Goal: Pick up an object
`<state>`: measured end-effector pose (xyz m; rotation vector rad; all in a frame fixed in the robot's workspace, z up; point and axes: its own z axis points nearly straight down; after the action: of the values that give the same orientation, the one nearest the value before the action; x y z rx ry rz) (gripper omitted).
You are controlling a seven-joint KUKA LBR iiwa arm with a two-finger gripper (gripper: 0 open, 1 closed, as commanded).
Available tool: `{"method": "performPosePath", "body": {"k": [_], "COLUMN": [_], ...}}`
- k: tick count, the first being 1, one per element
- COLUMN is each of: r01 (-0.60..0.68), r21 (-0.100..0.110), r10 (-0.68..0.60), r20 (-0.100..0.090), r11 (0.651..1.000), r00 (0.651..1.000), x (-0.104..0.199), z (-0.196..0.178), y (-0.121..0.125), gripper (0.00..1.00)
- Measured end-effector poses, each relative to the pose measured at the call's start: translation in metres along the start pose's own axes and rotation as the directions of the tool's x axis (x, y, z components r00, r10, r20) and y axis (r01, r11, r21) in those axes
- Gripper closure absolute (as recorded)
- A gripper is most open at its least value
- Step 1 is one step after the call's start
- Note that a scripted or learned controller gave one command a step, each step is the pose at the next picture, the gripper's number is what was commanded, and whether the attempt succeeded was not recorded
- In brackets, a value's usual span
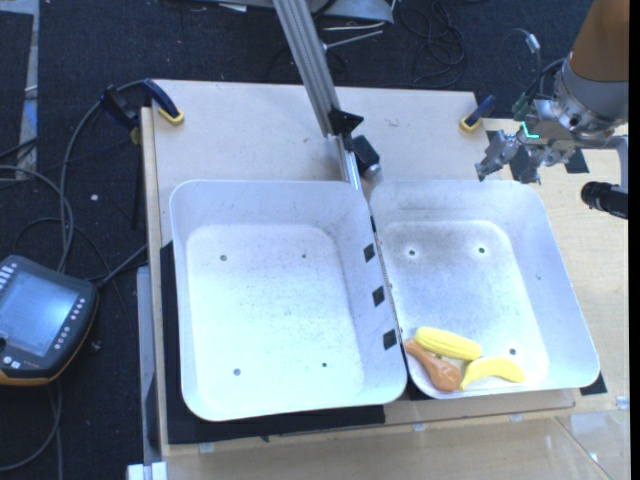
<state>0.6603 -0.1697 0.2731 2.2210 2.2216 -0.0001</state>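
My jaws hung at two o'clock, above the far rim of the right bin [560,268]; whether they stood open or closed I could not tell. The objects lay at five o'clock in that bin: a corn cob [447,343], a banana [493,371] and an orange piece [434,365], touching one another.

Two bins side by side on the bench [420,118]: left bin [270,298] at 9 o'clock, right bin [480,268] at 3 o'clock holding corn cob [448,343], banana [492,371] and carrot [436,365] clustered touching at its 6 o'clock edge; gripper [508,158] above its 1 o'clock corner.
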Motion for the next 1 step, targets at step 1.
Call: {"method": "performPosePath", "body": {"k": [1], "r01": [0.000], "r21": [0.000], "r10": [0.000], "r20": [0.000], "r11": [1.000], "r00": [1.000], "x": [0.0000], "z": [0.0000], "y": [0.0000], "gripper": [0.00]}}
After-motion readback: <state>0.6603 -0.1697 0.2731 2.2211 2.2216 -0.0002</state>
